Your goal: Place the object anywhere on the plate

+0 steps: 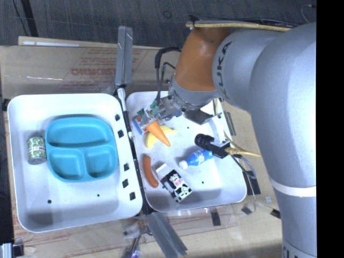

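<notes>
Hand (152, 112) is low over the right bin (217, 190), at the bin's 10 o'clock corner, close to the divider between the bins. Open or closed: cannot tell, the wrist covers it from this angle. Nothing visibly held.

Carrot (159, 133) lies in the right bin just at 5 o'clock of the hand, close under it, tip pointing to 10 o'clock. Contact with the hand: cannot tell. Banana (151, 140) lies touching the carrot on its 7 o'clock side and is partly covered by it.

Room: the carrot is near the right bin's 9 o'clock wall, so it is tight on that side. There is bare floor at the carrot's 3 o'clock. The arm (258, 63) overhangs the bin's 12 to 3 o'clock sector.

Left to right:
- Left bin (32, 198): small can (36, 149) at its 9 o'clock wall, just beside the plate. The blue three-section plate (80, 147) sits at centre, all sections bare. There is a wide bare floor from 5 to 7 o'clock.
- Right bin: sausage (150, 171) at 7 o'clock, running 12 to 6 along the wall. Cow-print carton (177, 185) is at 6 o'clock, just beside the sausage. Blue and white bottle (196, 158) is near centre, on its side, apart from the carton.

Both bins sit on the brown tabletop (64, 69).
</notes>
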{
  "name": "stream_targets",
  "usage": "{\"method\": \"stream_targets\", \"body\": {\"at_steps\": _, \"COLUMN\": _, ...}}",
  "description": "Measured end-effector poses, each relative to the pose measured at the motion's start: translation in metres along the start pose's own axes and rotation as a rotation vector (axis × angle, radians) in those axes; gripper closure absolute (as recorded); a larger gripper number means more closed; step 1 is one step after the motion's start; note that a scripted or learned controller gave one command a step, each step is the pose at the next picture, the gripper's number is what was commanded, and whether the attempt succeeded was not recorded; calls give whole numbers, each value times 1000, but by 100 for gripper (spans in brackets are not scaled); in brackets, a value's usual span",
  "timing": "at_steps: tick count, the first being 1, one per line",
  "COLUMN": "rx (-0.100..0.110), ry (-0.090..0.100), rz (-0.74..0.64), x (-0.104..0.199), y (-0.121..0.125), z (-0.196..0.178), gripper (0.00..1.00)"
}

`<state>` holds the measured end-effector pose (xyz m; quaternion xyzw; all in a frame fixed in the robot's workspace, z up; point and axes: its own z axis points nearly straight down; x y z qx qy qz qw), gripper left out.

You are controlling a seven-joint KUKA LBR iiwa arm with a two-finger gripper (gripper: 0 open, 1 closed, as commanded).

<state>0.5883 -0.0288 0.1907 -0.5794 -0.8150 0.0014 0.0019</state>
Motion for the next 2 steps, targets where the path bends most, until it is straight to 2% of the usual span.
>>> {"method": "stream_targets", "body": {"at_steps": 1, "rx": 1, "ry": 0, "rz": -68, "x": 80, "y": 0, "z": 0, "gripper": 100}}
{"method": "stream_targets", "body": {"at_steps": 2, "rx": 0, "ry": 0, "rz": -67, "x": 79, "y": 0, "z": 0, "gripper": 0}}
